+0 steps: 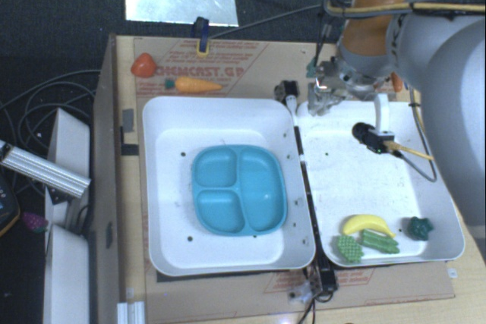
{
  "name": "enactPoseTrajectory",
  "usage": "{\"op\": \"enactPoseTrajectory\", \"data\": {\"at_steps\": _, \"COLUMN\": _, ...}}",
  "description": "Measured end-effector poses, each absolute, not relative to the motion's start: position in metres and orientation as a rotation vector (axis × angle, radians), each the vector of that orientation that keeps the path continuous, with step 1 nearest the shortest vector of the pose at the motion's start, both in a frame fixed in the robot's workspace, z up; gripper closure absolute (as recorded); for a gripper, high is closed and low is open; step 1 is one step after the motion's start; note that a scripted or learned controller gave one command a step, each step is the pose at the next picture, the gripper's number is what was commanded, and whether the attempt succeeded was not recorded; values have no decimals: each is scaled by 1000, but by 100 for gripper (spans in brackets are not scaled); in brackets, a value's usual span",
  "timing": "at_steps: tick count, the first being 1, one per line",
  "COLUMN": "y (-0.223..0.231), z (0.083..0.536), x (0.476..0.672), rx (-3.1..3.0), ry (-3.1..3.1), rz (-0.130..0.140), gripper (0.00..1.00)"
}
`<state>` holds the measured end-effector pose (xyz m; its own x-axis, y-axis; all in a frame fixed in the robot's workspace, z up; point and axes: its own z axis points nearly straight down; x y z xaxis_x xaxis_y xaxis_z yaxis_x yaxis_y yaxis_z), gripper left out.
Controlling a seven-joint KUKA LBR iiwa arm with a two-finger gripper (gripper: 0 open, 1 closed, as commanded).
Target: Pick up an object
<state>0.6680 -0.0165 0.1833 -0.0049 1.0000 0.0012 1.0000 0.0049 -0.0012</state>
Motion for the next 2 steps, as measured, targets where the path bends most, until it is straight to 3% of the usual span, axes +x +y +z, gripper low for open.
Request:
{"op": "enactPoseTrajectory", "data": {"at_steps": 1, "y": -54, "z": 243, "x": 658, "rx": -2222, "ry": -2226, "rz": -4, "gripper": 100}}
{"op": "enactPoseTrajectory", "data": {"at_steps": 2, "y": 2, "z": 184, "x": 668, "rx": -2216, "ry": -2226, "rz": -1, "gripper": 100}}
